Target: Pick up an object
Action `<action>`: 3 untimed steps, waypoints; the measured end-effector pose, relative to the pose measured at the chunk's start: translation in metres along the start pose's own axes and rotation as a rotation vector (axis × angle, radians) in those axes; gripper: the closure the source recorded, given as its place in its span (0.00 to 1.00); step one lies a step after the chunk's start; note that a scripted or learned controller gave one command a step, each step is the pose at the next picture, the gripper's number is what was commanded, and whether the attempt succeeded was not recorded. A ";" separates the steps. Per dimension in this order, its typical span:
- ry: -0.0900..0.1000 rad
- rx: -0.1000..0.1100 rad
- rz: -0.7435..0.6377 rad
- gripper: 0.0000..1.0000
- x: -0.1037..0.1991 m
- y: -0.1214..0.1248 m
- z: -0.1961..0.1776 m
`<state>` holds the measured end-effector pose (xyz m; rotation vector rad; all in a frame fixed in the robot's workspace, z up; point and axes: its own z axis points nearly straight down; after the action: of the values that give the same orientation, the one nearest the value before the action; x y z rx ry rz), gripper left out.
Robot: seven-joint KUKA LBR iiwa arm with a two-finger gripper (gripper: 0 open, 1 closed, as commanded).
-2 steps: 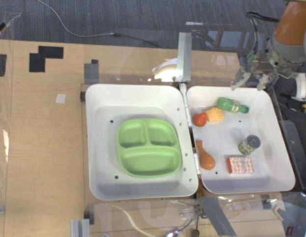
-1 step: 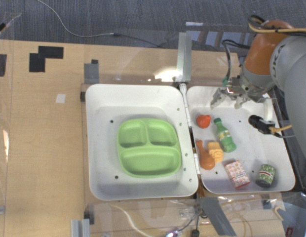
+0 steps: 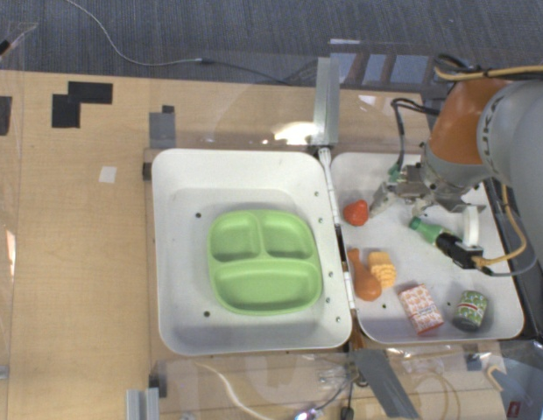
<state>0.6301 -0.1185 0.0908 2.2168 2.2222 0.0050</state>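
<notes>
the gripper [image 3: 400, 198] hangs low in the right bin [image 3: 508, 318] – just right of a red tomato [image 3: 356, 212] – whether its grip is apart or together, i cannot tell.

Two white bins [image 3: 166, 234] sit side by side. The left one has one green tray [image 3: 263, 262]. The right one has one red ball [image 3: 356, 212], one orange toy [image 3: 366, 280], one yellow corn [image 3: 383, 269], one box [image 3: 420, 309] and one can [image 3: 470, 310].

Tray [image 3: 263, 261] in left bin [image 3: 171, 234], tomato [image 3: 356, 212] at right bin's [image 3: 359, 169] 10 o'clock, box [image 3: 420, 308] and can [image 3: 470, 310] at 5 o'clock
</notes>
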 end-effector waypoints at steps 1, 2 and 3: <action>0.000 -0.010 -0.004 0.00 0.036 0.043 0.002; -0.001 -0.009 0.001 0.00 0.016 -0.014 0.000; -0.001 -0.009 -0.004 0.00 0.012 0.043 0.003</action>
<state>0.6731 -0.1060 0.0883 2.2077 2.2212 0.0133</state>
